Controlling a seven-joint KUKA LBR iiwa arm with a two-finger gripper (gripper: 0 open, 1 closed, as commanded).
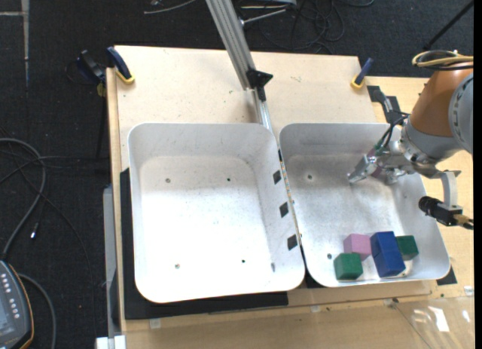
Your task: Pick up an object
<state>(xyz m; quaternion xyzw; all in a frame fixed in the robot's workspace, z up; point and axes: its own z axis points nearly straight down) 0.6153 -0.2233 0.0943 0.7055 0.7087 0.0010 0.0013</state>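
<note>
A: Arm position? The gripper (pixel 363 172) sits over the upper middle of the right bin (pixel 324 151), reaching in from the right; the orange band (pixel 437 106) is partly cut off at the frame edge.

B: Agreed. The tool is small and blurred against the white floor. Finger spread: cannot tell. Nothing visible in its grasp.

A: Objects. All clustered at the near right corner of the right bin: a blue block (pixel 387 253), a pink block (pixel 357 245) just left of it, a green block (pixel 348 266) in front of the pink one, and a second green block (pixel 407 246) on the blue block's right.

B: The blue block hides part of that second green one. Pink and blue look to be touching; contact between the others is hard to judge.

A: Gripper is well apart from the cluster, further up the bin.

B: Left bin (pixel 151 189): only dark specks on the floor. A slanted metal rail (pixel 230 27) crosses above the bench (pixel 188 84) and ends near the gap between the bins.
</note>
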